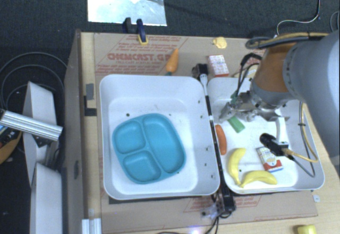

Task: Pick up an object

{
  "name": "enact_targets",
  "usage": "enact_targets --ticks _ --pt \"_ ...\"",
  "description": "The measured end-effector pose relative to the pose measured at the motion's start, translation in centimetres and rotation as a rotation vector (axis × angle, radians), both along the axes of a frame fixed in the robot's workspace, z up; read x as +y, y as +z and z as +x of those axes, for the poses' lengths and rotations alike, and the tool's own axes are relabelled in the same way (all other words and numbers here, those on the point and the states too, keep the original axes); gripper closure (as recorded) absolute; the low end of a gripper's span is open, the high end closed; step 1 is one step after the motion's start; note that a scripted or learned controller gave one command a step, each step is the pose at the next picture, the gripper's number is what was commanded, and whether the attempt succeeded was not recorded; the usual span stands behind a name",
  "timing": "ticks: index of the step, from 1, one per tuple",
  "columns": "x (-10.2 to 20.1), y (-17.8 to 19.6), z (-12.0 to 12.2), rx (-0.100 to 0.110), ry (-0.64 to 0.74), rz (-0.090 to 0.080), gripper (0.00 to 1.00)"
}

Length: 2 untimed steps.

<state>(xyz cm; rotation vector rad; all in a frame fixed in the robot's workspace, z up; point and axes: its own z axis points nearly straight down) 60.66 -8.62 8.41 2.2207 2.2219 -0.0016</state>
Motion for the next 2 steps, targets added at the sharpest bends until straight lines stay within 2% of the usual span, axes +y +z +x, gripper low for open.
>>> enact_targets --ticks 1,2 --pt "-0.6 0.1 0.2 -0.003 0.000 0.001 0.00" --pt "-0.6 1.1 0.3 -0.004 0.001 0.001 1.00"
